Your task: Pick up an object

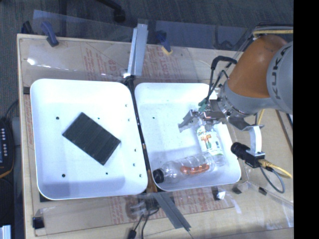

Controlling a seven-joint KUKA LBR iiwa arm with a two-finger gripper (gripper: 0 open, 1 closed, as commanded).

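Note:
My gripper (191, 120) hangs over the right bin (164, 103), near its right-hand side, with the grey-and-orange arm (259, 73) behind it. Its grey fingers point left and down over the bin floor. Just below it lies a small white bottle with a green and orange label (210, 141). A clear plastic bottle with a black cap (187, 167) lies on its side along the bin's front wall. In the left bin (45, 98) a flat dark rectangular pad (91, 138) lies at a slant.
A metal divider bar (135, 49) runs back from between the bins. Blue clamps (50, 34) hold a clear sheet at the bench's far edge. Cables and a black connector (246, 155) hang beside the right bin's right wall.

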